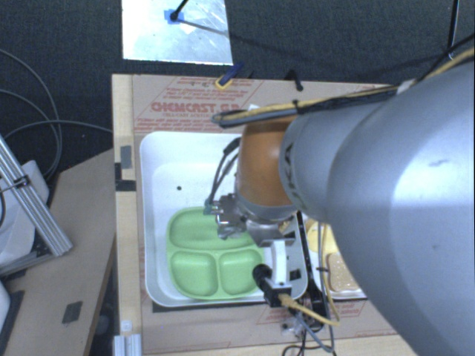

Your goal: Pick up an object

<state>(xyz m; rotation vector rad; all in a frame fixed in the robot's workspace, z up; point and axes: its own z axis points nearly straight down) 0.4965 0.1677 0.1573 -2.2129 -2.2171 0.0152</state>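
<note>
From above, one green divided tray (pixel 204 262) lies in the left white bin (pixel 159 176), toward that bin's near end. It has three compartments: one long one on the far side, two smaller ones side by side nearer the camera. Its long axis runs left to right across the bin. The claw (pixel 249 228) hangs over the tray's right part; whether it is spread or pinching cannot be told. A yellowish object (pixel 338 273) lies in the right bin (pixel 349 295), mostly hidden by the arm (pixel 386 199).

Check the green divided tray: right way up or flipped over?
Right way up: the green tray lies flat in the left bin, its compartments facing the camera.
</note>
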